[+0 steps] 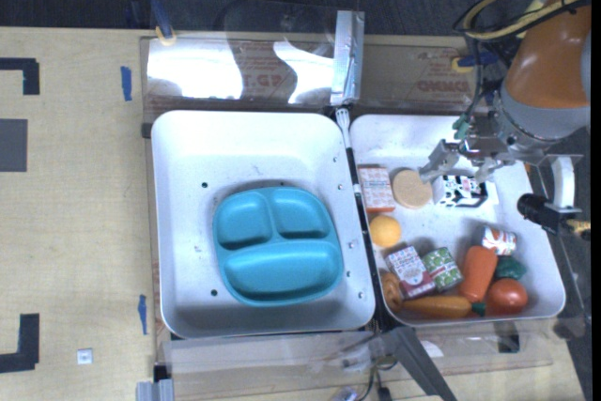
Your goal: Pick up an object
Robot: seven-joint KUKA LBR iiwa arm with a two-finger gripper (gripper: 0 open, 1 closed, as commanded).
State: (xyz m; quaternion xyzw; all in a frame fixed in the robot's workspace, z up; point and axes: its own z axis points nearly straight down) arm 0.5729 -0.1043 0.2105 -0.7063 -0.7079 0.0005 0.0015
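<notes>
The right bin (423,134) holds several toy foods. My gripper (462,166) hangs over its upper middle, fingers spread open, nothing between them. Just below the fingertips lies a black-and-white patterned carton (467,193), partly hidden by the gripper. A round tan biscuit (410,189) lies left of it, beside an orange-and-white packet (376,188). An orange ball (383,230) sits lower. Along the front lie a red box (406,265), a green box (442,267), a carrot (477,270) and a tomato (507,297).
The left bin (188,155) holds a blue divided tray (277,244). A ridge where the two bin walls meet (352,202) runs between them. Clear plastic and cardboard (254,61) stand behind the bins. Cables and the arm's orange band (549,61) crowd the upper right.
</notes>
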